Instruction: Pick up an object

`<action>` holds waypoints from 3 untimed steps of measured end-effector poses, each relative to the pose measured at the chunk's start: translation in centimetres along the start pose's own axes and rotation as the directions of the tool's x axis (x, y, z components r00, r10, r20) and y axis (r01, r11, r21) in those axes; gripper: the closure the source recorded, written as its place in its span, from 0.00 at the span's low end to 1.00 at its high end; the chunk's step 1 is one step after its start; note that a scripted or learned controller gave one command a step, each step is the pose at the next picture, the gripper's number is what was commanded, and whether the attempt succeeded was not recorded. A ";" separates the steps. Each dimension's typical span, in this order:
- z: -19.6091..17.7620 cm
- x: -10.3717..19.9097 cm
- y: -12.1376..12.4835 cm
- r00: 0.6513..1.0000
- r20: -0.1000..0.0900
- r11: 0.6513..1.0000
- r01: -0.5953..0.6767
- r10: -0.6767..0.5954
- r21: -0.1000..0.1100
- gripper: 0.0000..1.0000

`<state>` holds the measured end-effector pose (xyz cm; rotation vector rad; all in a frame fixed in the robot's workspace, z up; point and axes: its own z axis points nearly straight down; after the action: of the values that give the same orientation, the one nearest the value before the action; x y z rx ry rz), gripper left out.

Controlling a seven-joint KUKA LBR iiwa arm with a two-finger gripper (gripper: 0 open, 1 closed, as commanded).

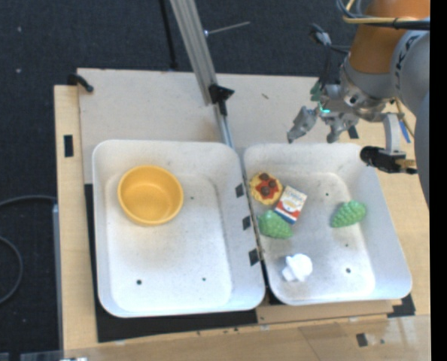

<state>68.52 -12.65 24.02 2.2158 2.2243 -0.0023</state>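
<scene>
My gripper hangs above the back rim of the right bin, fingers spread open with nothing between them. In that bin lie a small pizza-like toy, a red, white and blue carton, a green round toy, a green bumpy toy and a white crumpled object. All sit below and in front of the gripper, apart from it. A yellow bowl stands in the left bin.
A slanted metal pole rises from the bench behind the seam between the bins. A black fixture juts over the right bin's far right corner. The wooden bench stretches behind the bins.
</scene>
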 end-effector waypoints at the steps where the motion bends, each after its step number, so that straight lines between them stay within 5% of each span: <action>1: 6.0 0.4 -0.7 1.000 0.000 1.000 -0.002 0.002 0.005 0.00; 3: 13.2 0.7 -0.5 1.000 -0.001 1.000 -0.003 0.003 -0.010 0.00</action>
<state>68.02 -12.00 10.79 2.2143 2.2171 0.0104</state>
